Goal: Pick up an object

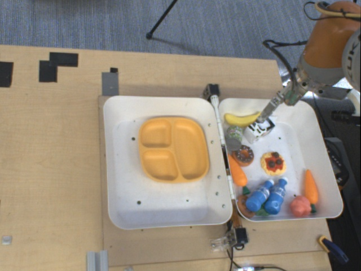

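My gripper hangs low over the back left part of the right bin, its black and white head just right of a yellow banana. The banana's right end meets the gripper head, and I cannot see whether they touch. A grey-green round object lies just left of and below the gripper. The grey arm with its orange band reaches in from the upper right.
The right bin also holds a brown round piece, a small tart, two carrots, two blue bottles and a pink fruit. An orange divided plate lies in the left bin.
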Robot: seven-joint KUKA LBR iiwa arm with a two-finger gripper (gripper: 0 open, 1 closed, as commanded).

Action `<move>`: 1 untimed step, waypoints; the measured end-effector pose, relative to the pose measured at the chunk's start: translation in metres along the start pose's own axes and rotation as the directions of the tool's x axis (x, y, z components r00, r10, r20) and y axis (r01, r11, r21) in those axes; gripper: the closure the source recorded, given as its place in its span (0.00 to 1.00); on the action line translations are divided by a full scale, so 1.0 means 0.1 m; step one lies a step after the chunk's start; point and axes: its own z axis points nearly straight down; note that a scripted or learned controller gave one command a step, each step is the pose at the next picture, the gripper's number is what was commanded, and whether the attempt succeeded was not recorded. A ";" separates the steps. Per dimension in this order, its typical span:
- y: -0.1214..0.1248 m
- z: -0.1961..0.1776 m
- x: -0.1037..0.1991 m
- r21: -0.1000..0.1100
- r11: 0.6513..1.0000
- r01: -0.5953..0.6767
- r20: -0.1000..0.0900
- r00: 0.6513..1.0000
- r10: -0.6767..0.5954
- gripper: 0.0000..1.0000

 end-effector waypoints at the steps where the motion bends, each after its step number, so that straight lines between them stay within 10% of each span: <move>1: 0.02 0.68 0.36 -0.011 0.995 -0.095 0.014 0.995 0.095 0.00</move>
